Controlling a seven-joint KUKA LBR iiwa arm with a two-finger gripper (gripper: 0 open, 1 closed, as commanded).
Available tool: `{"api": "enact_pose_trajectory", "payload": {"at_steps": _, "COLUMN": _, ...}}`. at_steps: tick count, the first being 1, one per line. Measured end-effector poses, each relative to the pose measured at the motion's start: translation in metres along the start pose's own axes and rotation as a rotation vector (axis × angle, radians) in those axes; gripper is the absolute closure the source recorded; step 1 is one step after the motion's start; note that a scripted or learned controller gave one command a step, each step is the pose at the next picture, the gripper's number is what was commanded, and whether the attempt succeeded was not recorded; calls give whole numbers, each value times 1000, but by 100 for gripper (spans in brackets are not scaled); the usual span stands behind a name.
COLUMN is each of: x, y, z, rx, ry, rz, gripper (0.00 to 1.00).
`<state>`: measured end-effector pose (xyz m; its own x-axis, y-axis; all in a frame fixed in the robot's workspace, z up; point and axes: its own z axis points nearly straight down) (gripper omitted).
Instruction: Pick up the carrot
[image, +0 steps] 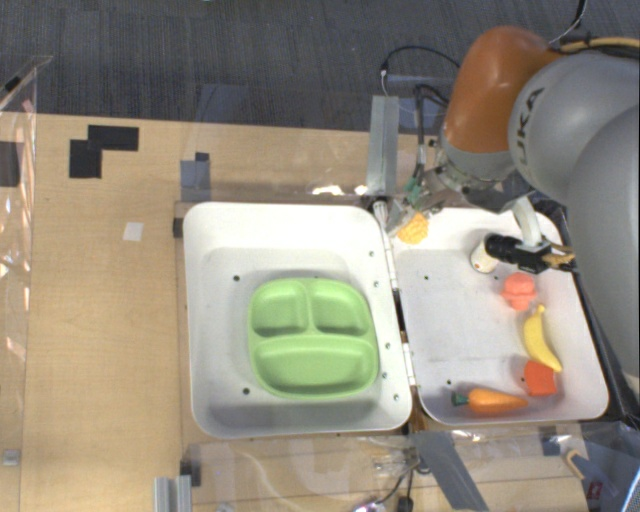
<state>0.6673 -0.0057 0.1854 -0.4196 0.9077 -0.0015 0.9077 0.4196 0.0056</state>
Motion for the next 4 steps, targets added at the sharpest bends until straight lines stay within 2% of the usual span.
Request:
{"api": "enact_pose_trajectory", "payload": {"at_steps": 1, "x": 9, "y": -56, "z": 0, "rx": 2, "ry": 0, "rz": 77, "gripper": 100}}
{"api": "enact_pose_trajectory", "payload": {"at_steps": 2, "x": -48, "y": -110, "z": 52, "rx": 3, "ry": 0, "rz": -8, "gripper": 100}}
{"api": "enact_pose_trajectory", "payload": {"at_steps": 3, "x": -30, "y": -11, "z": -1, "rx": 0, "ry": -1, "rz": 190, "gripper": 100}}
{"api": "enact_pose_trajectory", "payload": {"at_steps": 4, "x": 79, "y": 39, "z": -31, "rx": 0, "ry": 1, "rz": 142, "gripper": 100}}
